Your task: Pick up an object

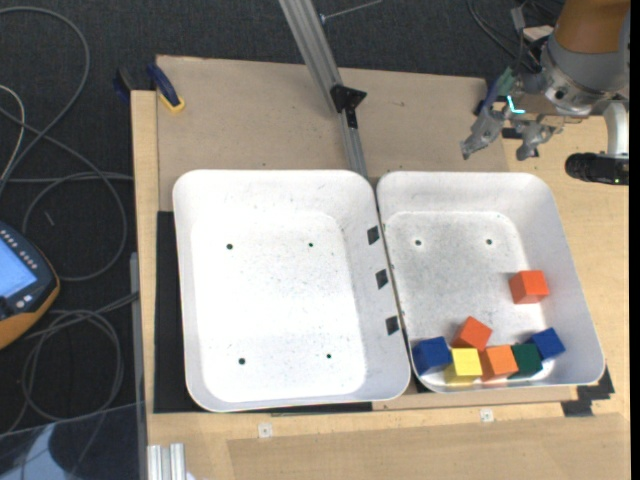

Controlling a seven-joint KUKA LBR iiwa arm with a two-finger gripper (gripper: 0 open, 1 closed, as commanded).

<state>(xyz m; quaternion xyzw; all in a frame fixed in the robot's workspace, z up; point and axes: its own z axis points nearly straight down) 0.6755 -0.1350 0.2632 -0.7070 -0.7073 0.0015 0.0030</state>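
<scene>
The arm has an orange band up top, then a pale grey wrist section below it. The pincer is dull grey metal with two thin fingers, a small cyan light glowing near its base, and dark cables alongside.

the grey robot arm with the orange band is cut off by the top edge at about 1 o'clock, so most of it is out of sight. the two-finger gripper below it is small and a bit blurry. the small green block at 5 o'clock in the white right bin is partly hidden by the orange block beside it. the yellow handheld screen box at 9 o'clock is cut off by the left edge. the long grey metal pole is cut off at the top edge at 12 o'clock. the black cables run off the left edge.
</scene>
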